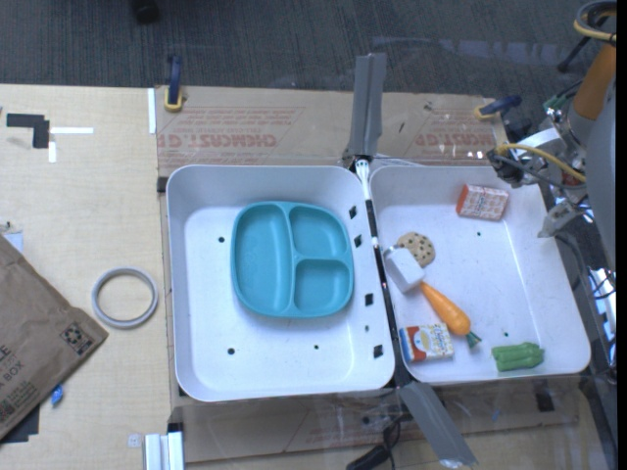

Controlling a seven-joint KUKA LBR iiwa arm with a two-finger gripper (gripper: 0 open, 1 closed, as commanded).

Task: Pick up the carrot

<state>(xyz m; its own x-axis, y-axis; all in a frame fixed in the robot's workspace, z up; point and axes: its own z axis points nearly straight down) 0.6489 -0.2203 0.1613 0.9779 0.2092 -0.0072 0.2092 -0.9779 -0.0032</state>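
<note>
Left bin point(201, 292): teal divided plate point(292, 259). Right bin point(509, 282): the carrot point(447, 307), orange, tapered and green-tipped, lies slanted in the near half. Its blunt end touches a white block point(402, 267), and a small carton point(426, 343) sits just beside it. Bare floor lies to the carrot's right. The gripper point(556, 209) is at the right rim; whether it is apart or together cannot be told.

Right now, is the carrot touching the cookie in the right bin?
Apart. The camera view shows a plain gap between the carrot and the cookie above it; a white block lies beside that gap.
</note>
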